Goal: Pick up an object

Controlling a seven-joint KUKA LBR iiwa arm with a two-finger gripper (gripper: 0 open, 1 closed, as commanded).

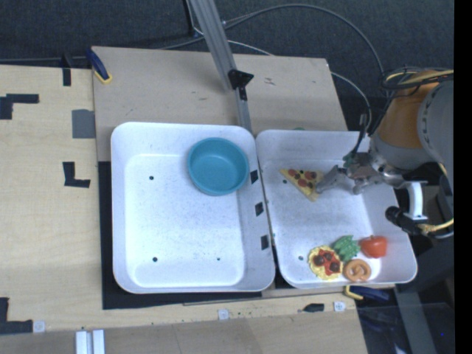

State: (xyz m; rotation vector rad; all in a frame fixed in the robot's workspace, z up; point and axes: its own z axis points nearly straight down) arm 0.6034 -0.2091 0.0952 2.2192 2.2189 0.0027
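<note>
Reaching from right, end effector (330, 181) low, beside pizza slice (301, 181)

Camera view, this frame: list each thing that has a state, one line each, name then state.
Round teal plastic bowl: upright, in the left white bin, near its far right corner.
Toy pizza slice: flat in the right white bin, next to the gripper.
Small round toy pizza, green toy broccoli, red toy tomato, orange toy ring: clustered at the right bin's near corner.

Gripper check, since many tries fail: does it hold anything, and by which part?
Cannot tell: the gripper sits at the pizza slice toy's right edge, grip unclear.
</note>
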